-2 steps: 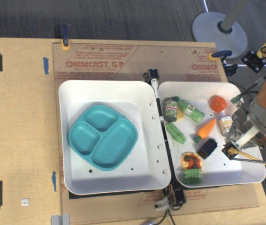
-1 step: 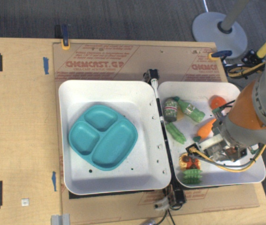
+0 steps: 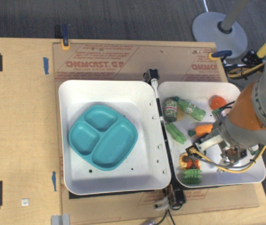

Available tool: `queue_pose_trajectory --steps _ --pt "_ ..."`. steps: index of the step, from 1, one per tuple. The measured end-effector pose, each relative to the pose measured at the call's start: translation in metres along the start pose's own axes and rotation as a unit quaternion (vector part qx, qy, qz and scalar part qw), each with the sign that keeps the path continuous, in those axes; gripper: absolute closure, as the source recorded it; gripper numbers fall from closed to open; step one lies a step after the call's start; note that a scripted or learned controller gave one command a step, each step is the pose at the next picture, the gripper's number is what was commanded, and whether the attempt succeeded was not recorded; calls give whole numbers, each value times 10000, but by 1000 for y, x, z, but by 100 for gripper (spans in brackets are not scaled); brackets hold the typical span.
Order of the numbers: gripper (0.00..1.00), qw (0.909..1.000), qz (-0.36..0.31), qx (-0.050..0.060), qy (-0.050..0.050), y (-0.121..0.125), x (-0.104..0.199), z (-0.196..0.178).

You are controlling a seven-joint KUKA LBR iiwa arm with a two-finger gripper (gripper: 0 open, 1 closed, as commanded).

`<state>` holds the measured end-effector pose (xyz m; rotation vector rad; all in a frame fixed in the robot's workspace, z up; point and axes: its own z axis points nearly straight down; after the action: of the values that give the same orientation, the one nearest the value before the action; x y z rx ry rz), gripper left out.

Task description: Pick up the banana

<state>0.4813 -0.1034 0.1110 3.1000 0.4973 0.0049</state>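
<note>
My gripper [image 3: 227, 154] hangs low over the right bin [image 3: 184, 89], near its front right part, with the grey arm and its orange band [image 3: 245, 112] above it. The arm and wrist hide whatever lies under them in that half of the bin. A small yellow and red thing [image 3: 186, 161] lies just left of the gripper, and I cannot tell what it is. An orange carrot [image 3: 203, 130] sits close to the wrist's left side.
The right bin also holds a green bottle [image 3: 191, 109], a small can [image 3: 171, 109], a green pod [image 3: 175, 132], an orange ball [image 3: 217, 101] and a green ridged block [image 3: 192, 175]. A teal divided plate [image 3: 103, 136] lies in the left bin [image 3: 72, 97].
</note>
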Motion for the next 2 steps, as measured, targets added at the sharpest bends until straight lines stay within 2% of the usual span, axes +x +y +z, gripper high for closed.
queue_pose_trajectory --steps 2 --pt "0 10000 0 0 0 0 0 0"
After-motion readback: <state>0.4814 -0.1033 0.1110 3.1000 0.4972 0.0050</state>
